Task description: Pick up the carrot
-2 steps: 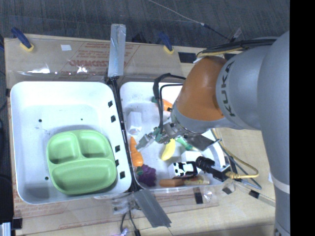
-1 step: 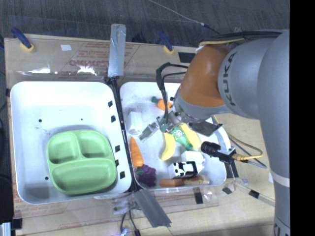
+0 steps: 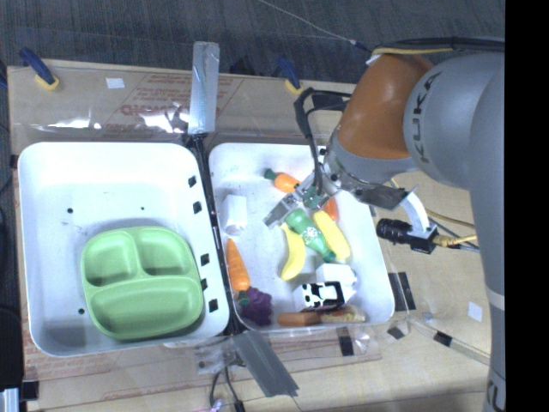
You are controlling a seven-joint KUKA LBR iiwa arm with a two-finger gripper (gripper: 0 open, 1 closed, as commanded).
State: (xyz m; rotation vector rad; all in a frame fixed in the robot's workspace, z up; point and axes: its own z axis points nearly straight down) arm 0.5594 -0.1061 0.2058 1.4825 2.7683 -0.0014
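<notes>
The carrot (image 3: 282, 179) is small and orange, with a green bit on its left end. It lies just above the pincer (image 3: 289, 206) and a little to its left, near the top wall of the right bin (image 3: 257, 154). It looks very close to the pincer, but I cannot see the pincer holding it. I cannot tell if the pincer is apart or together.

Far to the left of the pincer is the left bin (image 3: 51, 161). A green plate (image 3: 141, 281) sits in its lower part, and the part above it is bare white floor.

Closer on the left, a small white cup (image 3: 234, 212) stands near the wall between the two bins. Below the cup, a long orange stick (image 3: 238, 266) lies along that wall, with a purple lump (image 3: 256, 304) at its low end. There is bare floor between the cup and the pincer.

Right under the pincer it is crowded. A green bottle (image 3: 310, 233) lies between two yellow bananas (image 3: 292, 253). Below them is a black and white toy cow (image 3: 326, 293).

To the right, the grey and orange arm (image 3: 403, 118) hangs over the bin's right wall.
</notes>
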